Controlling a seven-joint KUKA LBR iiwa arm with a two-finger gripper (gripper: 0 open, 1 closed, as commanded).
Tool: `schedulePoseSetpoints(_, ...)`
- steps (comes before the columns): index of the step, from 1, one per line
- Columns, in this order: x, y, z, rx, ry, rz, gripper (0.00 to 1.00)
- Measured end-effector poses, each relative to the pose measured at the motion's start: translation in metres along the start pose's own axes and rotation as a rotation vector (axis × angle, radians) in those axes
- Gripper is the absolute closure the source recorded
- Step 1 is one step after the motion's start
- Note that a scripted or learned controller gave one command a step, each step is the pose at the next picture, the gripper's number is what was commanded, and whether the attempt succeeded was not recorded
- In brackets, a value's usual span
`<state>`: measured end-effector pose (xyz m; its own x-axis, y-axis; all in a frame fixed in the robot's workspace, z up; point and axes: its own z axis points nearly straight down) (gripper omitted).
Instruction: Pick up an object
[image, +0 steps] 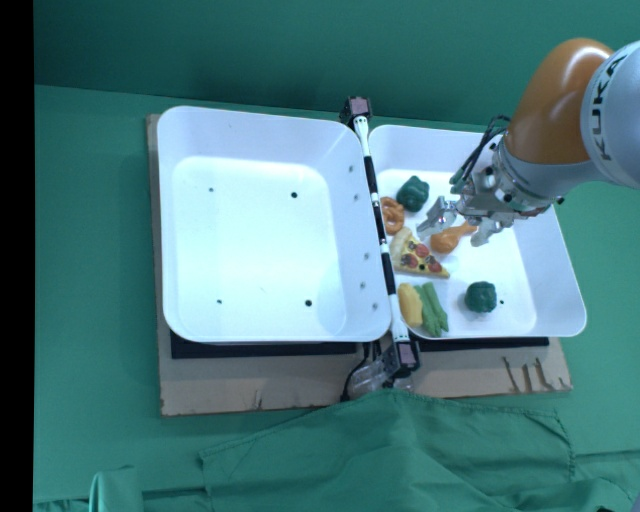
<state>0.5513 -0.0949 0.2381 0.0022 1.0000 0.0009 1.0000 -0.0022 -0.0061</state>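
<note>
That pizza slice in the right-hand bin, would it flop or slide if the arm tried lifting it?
The pizza slice looks like a moulded toy, so probably stiff and light. It lies flat on the right bin, so it would likely slide rather than roll, and its thin edge may be awkward to pinch.

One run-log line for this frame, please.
claw: over right white bin | at orange toy drumstick | grasp: unclear | left white bin: untouched

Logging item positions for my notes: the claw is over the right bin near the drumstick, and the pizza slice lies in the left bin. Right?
Not quite. The camera view shows the pizza slice in the right bin, beside the divider, not in the left bin. The rest stands: the claw is over the right bin, near the drumstick.
</note>
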Motion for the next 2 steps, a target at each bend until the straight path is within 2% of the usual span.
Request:
schedulePoseSetpoints(1, -0.001, 0.009, 0.041, -0.024, -0.005, 0.001, 0.0)
schedulePoseSetpoints(2, -0.002, -0.025, 0.05, -0.038, -0.005, 0.004, 0.0)
